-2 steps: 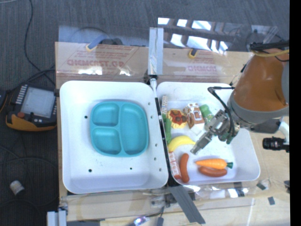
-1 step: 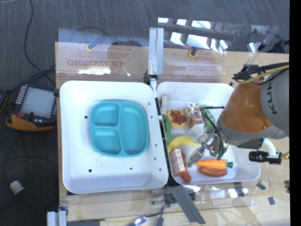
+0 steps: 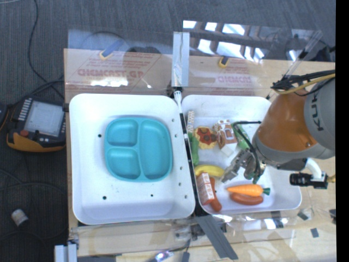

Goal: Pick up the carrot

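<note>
A: Where is the carrot (image 3: pixel 246 190) lying?

B: It is lying in the right bin (image 3: pixel 283 203), near the bin's front edge. Its green top is pointing to the right. A red sausage (image 3: pixel 246 199) is lying just in front of it, touching it.

A: And what is the hand (image 3: pixel 244 167) doing?

B: It is hanging over the middle of the right bin, just behind the carrot. It is not touching the carrot. The fingers are looking a bit spread, with nothing between them.

A: What is the arm (image 3: pixel 292 130) doing?

B: It is reaching in from the right side. The orange band is sitting over the right part of the bin.

A: What else is lying in that bin?

B: A banana (image 3: pixel 209 171) is lying to the left of the hand. A red packet (image 3: pixel 206 188) is lying in front of the banana, near the bin's left wall. A pizza slice (image 3: pixel 205 137) is sitting farther back, and a small brown and white toy (image 3: pixel 226 132) is sitting just beside it. Something green (image 3: pixel 194 149) is lying along the left wall.

A: What is sitting in the left bin (image 3: pixel 87 195)?

B: A blue plate (image 3: pixel 137 149) with three parts is sitting in the middle of it.
</note>
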Controlling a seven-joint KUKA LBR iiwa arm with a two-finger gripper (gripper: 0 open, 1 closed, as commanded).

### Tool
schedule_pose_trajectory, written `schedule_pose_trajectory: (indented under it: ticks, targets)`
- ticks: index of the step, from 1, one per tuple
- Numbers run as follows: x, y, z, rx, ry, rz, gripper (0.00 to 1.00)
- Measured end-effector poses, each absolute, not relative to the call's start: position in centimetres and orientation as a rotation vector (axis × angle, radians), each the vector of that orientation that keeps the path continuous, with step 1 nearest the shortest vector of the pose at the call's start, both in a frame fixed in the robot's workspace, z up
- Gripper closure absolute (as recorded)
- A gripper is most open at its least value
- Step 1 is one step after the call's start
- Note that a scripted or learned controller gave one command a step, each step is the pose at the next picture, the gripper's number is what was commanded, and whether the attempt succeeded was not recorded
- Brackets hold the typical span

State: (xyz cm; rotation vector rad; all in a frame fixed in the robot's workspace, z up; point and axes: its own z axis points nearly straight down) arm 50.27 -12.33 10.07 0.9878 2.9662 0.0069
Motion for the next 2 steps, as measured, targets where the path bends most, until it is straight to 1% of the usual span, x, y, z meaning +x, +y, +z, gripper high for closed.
schedule_pose_trajectory:
  ticks: [1, 2]
  targets:
    - [50.0, -15.6, 17.0, 1.387, 2.818, -0.002, 1.0]
    - [57.8, -7.3, 24.5, 1.361, 2.83, -0.001, 1.0]
